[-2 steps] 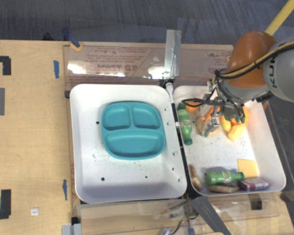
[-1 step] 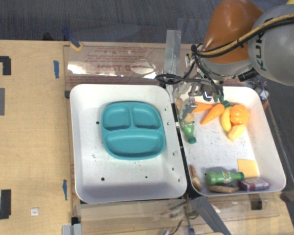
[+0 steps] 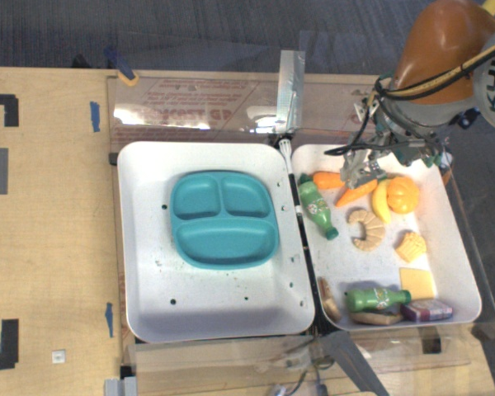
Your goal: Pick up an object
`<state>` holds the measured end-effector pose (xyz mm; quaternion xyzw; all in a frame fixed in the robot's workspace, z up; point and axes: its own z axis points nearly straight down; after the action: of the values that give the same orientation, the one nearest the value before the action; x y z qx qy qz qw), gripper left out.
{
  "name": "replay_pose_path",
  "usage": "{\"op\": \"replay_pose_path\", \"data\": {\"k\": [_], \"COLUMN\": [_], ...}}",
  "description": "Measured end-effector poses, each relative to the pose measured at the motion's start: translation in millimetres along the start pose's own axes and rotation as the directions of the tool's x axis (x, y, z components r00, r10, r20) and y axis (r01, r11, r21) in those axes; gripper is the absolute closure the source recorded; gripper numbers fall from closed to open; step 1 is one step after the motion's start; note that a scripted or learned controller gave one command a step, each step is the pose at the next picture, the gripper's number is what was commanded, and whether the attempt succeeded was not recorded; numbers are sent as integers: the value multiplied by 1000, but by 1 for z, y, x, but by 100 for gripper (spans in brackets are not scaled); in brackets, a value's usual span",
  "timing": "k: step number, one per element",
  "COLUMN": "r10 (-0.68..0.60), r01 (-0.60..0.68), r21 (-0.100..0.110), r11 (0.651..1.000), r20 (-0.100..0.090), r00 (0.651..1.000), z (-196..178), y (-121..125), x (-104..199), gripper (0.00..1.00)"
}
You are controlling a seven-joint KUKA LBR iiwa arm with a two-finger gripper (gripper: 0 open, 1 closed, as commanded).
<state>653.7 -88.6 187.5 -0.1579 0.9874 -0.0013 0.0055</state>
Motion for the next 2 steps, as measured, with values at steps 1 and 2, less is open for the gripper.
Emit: {"op": "replay_pose_path", "data": {"k": [1,2], "r10": [-3,103], "r01": [3,-103], "r21": [-1,-1], "r11": [1000,995], "r20": [1,1], "r00": [1000,995], "z": [0,90], "y": [2,-5], "x": [-1,29], "gripper": [0,0]}}
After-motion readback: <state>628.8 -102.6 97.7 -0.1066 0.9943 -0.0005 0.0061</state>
